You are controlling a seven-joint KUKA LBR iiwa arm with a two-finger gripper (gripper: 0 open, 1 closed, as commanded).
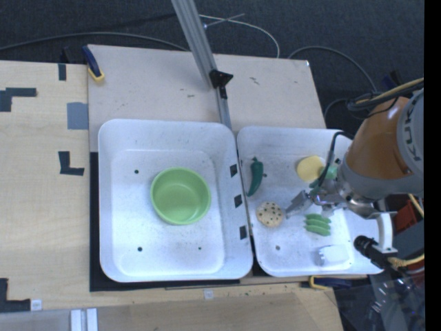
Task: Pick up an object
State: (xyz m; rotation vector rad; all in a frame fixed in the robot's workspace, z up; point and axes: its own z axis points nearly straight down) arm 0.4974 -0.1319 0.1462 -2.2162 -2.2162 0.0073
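My gripper (308, 203) hangs low over the middle of the right bin (275, 138), reaching in from the right. Just below and right of it lies a green ridged pod-like piece (318, 224). A round speckled cookie (269, 214) sits to its left. A yellow lump (309, 166) rests above it, partly behind the wrist. A dark green pepper (255, 176) lies near the bin's left wall. A small white block (333, 255) sits at the bin's lower right. I see nothing held.
The left bin (117, 143) holds a light green bowl (180, 195). A grey metal pole (196, 33) slants down to the bins' shared top edge. A blue and yellow clamp (92, 63) sits at the board's top left. Cables lie on the dark floor behind.
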